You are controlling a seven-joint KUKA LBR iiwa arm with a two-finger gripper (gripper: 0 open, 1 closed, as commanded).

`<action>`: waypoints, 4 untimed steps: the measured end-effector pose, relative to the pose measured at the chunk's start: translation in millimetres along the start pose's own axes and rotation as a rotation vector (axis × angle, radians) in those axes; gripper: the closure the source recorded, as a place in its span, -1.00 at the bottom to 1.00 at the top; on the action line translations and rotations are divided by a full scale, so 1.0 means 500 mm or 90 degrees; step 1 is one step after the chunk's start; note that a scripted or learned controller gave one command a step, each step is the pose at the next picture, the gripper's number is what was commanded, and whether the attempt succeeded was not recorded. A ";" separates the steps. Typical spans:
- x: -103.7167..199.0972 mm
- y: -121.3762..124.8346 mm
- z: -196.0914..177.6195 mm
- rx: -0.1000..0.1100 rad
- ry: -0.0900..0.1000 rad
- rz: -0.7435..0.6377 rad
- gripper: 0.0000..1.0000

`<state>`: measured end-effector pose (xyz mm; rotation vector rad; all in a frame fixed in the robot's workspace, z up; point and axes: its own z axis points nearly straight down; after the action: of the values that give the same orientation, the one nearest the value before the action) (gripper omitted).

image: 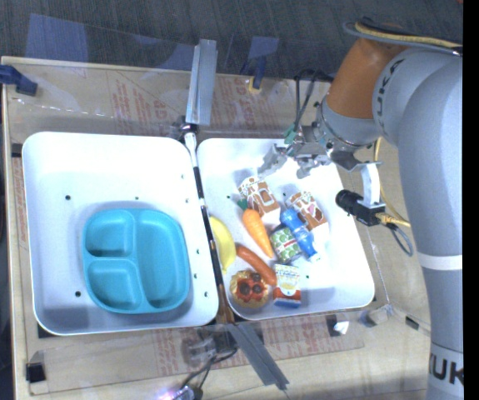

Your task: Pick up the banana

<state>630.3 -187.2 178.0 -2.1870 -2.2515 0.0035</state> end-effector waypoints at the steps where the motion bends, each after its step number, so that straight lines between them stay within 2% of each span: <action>1: -0.042 0.055 -0.044 -0.003 -0.001 -0.056 -1.00; 2: 0.044 0.007 0.165 0.000 0.000 -0.097 -1.00; 3: -0.033 0.041 -0.028 -0.003 -0.001 -0.124 -1.00; 4: 0.153 -0.079 0.154 -0.001 -0.001 -0.140 -1.00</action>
<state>588.2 -112.0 101.4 -1.9271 -2.4801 0.0033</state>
